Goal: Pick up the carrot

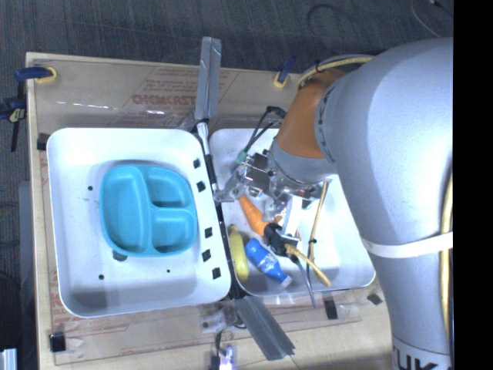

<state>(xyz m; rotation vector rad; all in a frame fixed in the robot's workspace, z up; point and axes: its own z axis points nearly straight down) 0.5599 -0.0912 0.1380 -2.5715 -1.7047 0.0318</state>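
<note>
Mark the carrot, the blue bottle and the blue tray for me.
carrot (250,213): camera view, orange body beneath the arm.
blue bottle (266,262): camera view, middle of its body.
blue tray (146,208): camera view, central divider.

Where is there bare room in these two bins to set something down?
Left bin: bare white floor rings the blue tray, widest along its near edge. Right bin: crowded, with carrot, banana and blue bottle under the gripper.

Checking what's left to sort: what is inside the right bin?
In the right bin: a carrot, a banana and a blue bottle. The arm covers the rest.
</note>
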